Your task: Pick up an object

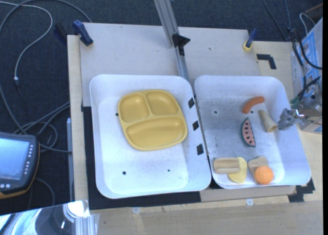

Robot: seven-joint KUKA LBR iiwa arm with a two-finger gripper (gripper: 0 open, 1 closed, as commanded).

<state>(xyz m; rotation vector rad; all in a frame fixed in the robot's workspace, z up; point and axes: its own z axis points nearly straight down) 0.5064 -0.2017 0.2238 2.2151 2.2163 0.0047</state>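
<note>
The right bin (225,87) holds several toy foods. An orange-red sausage (253,104) lies toward its far right, with a short beige stick (266,121) just below it. A watermelon slice (248,132) sits mid-bin. Along the near wall lie a bread piece (226,165), a yellow wedge (238,176), a tan block (257,162) and an orange ball (264,175). My gripper (285,119) comes in low over the bin's right rim, just right of the beige stick; nothing shows held in it.
The left bin (154,177) carries a yellow divided plate (151,119). A metal post (165,8) rises at the back between the bins. Cables and equipment crowd the bench's right edge (307,75). A pendant screen (15,162) sits off the bench at left.
</note>
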